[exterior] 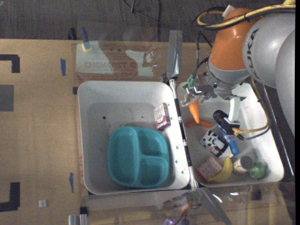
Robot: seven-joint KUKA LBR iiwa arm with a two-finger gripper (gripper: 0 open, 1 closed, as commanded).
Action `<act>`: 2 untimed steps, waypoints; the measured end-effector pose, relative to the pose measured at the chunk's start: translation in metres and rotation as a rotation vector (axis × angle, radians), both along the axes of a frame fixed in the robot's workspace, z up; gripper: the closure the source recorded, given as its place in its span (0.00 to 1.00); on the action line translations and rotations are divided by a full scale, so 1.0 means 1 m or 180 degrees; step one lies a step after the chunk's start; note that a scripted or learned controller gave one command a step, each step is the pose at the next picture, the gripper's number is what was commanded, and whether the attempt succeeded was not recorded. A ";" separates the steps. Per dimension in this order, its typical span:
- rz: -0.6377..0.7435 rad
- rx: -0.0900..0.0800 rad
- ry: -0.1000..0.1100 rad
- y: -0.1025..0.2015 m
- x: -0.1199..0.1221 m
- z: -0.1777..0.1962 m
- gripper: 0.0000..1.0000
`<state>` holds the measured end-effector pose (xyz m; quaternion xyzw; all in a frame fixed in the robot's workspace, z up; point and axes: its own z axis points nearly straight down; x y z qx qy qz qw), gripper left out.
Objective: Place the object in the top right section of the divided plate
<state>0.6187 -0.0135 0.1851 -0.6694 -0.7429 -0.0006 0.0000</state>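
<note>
A teal divided plate (138, 157) lies in the left bin (93, 97), toward its front. My gripper (191, 97) hangs over the left part of the right bin (269, 139), close to the wall between the bins. An orange carrot (194, 113) points down from it, with its wide end between the fingers, so the gripper is shut on it. The carrot is to the right of the plate and apart from it. The grey arm with its orange band (232, 48) covers the back of the right bin.
A small red and white box (161, 116) stands by the left bin's right wall, just behind the plate. The right bin holds a black and white box (214, 142), a blue item (230, 143), a banana (225, 170), a white cup (242, 165) and a green item (258, 169).
</note>
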 end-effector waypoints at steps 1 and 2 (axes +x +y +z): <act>0.0351 -0.0002 0.0008 0.014 -0.051 -0.001 1.00; 0.0169 -0.0006 -0.0005 0.019 -0.053 0.050 1.00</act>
